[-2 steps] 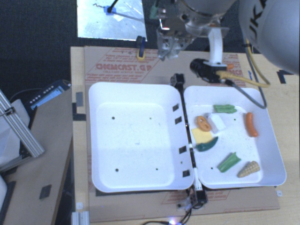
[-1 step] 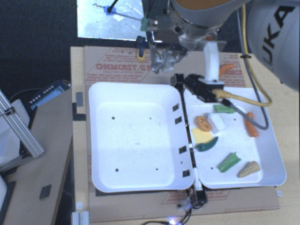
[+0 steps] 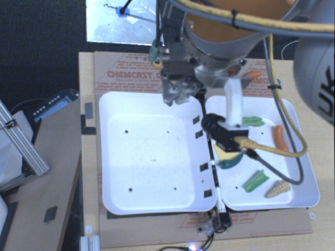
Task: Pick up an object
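My gripper hangs over the far right corner of the left bin, close to the divider between the two bins. Nothing shows between it and the bin floor. The right bin holds several small toy foods: a green piece at the back, an orange sausage-like piece at the right, a teal curved piece beside a yellow one, a green pepper-like piece and a pale corn cob at the front.
The big grey and orange arm covers the back of the bench and part of the right bin. A small orange item lies on the cardboard behind the right bin. A grey rail stands off to the left.
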Robot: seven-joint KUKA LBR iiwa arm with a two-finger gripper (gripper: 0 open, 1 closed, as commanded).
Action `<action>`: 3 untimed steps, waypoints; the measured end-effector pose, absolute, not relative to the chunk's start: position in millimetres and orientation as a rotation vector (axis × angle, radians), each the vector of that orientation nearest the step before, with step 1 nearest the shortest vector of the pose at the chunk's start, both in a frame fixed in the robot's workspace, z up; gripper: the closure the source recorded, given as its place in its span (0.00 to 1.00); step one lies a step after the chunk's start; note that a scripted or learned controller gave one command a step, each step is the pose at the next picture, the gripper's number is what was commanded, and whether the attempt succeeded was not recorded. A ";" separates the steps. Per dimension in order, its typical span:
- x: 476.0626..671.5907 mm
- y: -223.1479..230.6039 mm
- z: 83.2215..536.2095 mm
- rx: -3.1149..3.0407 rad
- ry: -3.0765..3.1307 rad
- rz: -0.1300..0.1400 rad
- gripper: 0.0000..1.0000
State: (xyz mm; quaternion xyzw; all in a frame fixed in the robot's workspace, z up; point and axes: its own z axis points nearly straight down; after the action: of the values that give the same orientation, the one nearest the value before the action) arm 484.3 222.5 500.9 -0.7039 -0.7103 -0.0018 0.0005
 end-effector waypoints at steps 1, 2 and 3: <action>486.5 221.2 537.1 -2.216 -2.229 -0.009 1.00; 486.4 234.6 535.0 -2.214 -2.228 -0.004 1.00; 486.8 189.5 535.2 -2.224 -2.220 -0.001 1.00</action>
State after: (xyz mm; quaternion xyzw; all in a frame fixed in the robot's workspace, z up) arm 486.8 189.5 535.2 -0.7078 -0.7064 -0.0004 -0.0004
